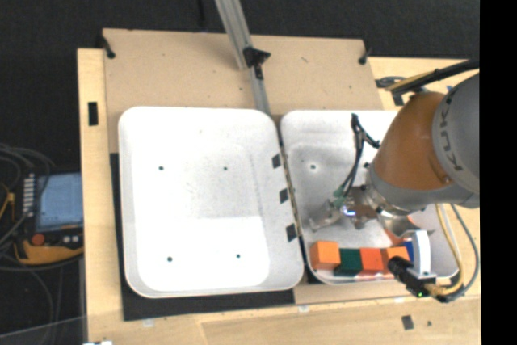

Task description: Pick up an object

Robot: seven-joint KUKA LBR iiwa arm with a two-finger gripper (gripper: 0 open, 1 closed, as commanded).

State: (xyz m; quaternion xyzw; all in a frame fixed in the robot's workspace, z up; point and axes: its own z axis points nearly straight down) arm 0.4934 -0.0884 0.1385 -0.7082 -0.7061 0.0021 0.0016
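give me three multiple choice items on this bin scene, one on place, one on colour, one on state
1. Where do the blocks lie?
A. left bin
B. right bin, near edge
C. on the bench

2. What colour is the block between the two orange ones?
A. green
B. yellow
C. red

3. Where is the arm?
A. over the left bin
B. over the right bin
C. off the bench

Answers:
1 B, the blocks sit along the near wall of the right bin.
2 A, a dark green block lies between the left orange block and the right orange block.
3 B, the arm hangs above the right bin, not the left bin.
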